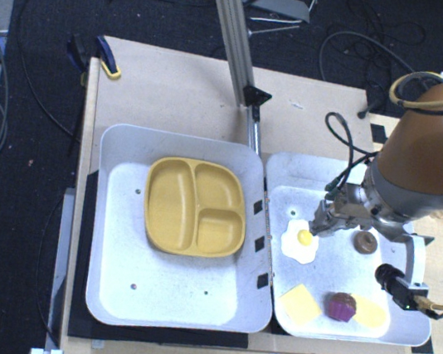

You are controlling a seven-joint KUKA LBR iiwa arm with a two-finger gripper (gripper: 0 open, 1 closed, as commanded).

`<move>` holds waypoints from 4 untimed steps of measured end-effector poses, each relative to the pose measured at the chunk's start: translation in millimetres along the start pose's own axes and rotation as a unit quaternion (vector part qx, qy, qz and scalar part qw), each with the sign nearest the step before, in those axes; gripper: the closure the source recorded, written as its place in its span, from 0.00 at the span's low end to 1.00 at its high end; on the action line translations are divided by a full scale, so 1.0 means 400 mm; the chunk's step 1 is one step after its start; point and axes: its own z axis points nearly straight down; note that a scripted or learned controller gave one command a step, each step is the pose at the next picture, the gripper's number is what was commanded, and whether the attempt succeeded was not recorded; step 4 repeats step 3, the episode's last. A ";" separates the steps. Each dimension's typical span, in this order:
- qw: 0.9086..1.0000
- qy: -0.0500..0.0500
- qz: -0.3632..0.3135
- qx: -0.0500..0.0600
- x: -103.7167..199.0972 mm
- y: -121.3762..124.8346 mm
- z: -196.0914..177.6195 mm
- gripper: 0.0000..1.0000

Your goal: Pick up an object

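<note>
The gripper (319, 228) hangs low in the right bin (289, 175), just at one o'clock from the toy fried egg (300, 244); I cannot tell its state. A purple ball (341, 306) and yellow slice (300, 302) lie toward five o'clock.

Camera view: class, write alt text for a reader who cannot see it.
The arm's tool hangs just above a toy fried egg in the right bin, which also holds yellow and purple pieces. A yellow divided plate sits in the left bin.
</note>
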 end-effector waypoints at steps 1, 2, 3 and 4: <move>1.000 0.000 0.000 0.000 0.107 -0.024 -0.011 1.00; 1.000 0.000 -0.001 0.001 0.241 -0.082 -0.004 1.00; 1.000 0.000 -0.002 -0.001 0.380 -0.086 -0.011 1.00; 1.000 0.000 -0.002 -0.001 0.380 -0.086 -0.011 1.00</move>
